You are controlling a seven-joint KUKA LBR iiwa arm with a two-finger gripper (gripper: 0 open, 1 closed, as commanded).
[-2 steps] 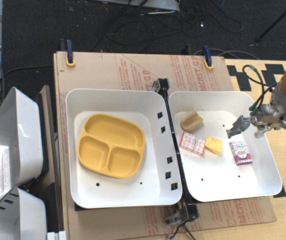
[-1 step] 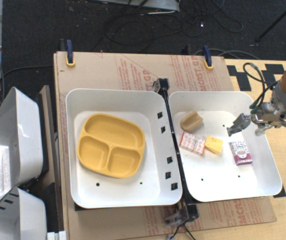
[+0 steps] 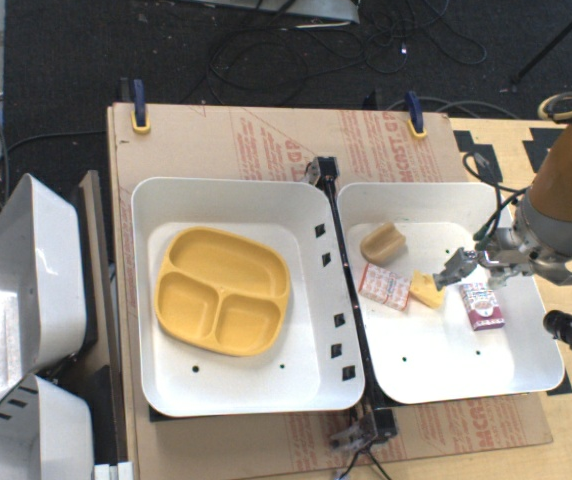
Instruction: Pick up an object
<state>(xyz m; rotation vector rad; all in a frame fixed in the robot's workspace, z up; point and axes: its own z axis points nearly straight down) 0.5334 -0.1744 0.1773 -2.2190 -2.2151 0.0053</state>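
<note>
The right bin (image 3: 466, 368) holds several small items. A tan bread-like piece (image 3: 383, 242) lies near its back left. In front of it rests a red and white packet (image 3: 385, 287), with a yellow wedge (image 3: 426, 291) just to its right. A maroon and white carton (image 3: 481, 305) lies further right. My gripper (image 3: 458, 268) hangs low over the bin, between the yellow wedge and the carton and slightly behind both. I see nothing held in it. The arm's grey wrist and orange band (image 3: 566, 183) come in from the right edge.
The left bin (image 3: 146, 298) holds a yellow divided plate (image 3: 224, 290). A black divider rail (image 3: 344, 288) runs between the bins. White tubs (image 3: 21, 288) stand off the bench to the left. Two clamps (image 3: 140, 108) grip the cardboard's back edge.
</note>
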